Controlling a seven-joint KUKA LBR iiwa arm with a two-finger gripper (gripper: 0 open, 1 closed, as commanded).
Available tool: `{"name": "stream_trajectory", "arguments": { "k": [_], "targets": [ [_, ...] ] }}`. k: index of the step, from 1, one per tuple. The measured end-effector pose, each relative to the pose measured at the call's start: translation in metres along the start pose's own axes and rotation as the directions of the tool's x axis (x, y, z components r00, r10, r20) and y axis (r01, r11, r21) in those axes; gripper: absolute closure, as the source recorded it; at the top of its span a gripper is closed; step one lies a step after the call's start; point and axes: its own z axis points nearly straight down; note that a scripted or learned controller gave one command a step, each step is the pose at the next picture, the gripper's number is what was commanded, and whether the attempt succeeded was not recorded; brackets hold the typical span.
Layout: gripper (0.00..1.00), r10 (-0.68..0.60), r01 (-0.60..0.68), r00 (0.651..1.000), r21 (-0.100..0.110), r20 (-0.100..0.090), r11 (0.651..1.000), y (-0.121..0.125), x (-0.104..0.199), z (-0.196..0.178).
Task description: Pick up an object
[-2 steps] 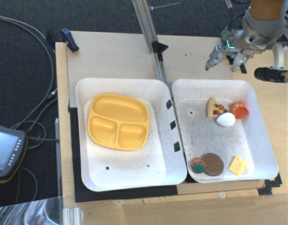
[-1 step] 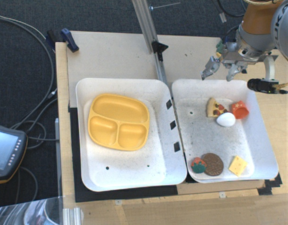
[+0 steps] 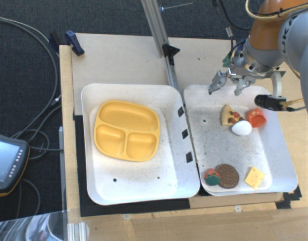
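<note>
You will find no brand, label or legible writing on anything here. Your gripper hangs over the far edge of the right bin, its two grey metal fingers spread apart with nothing between them; above it rise the orange band and smooth grey shell of the arm. The things you could pick all lie in that right bin, a shallow white tray with rounded corners and a lightly speckled floor. Nearest the gripper, toward the bin's far right, a pizza slice of wedge shape with red spots lies touching a smooth white egg, and a glossy red-orange rounded piece sits just beside the egg. Along the near edge you see a flat brown disc with a rough, grainy face, like a cookie, a small red and green toy touching its left side, and a yellow cheese wedge near its right. The left bin is of the same white make and holds a yellow plate, a smooth rounded-square plastic dish divided into three compartments. Both bins rest on a pale wooden bench, and a ribbed metal pole slants down to the gap between them.
</note>
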Motion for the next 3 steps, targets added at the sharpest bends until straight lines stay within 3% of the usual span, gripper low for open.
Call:
{"name": "stream_trajectory", "arguments": {
  "k": [1, 2, 3],
  "targets": [
    [0.0, 0.0, 0.0, 1.0, 0.001, 0.0, 1.0, -0.001, 0.001, 0.064],
    [1.0, -0.001, 0.001, 1.0, -0.01, 0.0, 1.0, 0.002, 0.001, 0.047],
    [1.0, 0.0, 0.0, 1.0, -0.016, 0.003, 1.0, 0.003, -0.009, -0.007]
  ]
}}
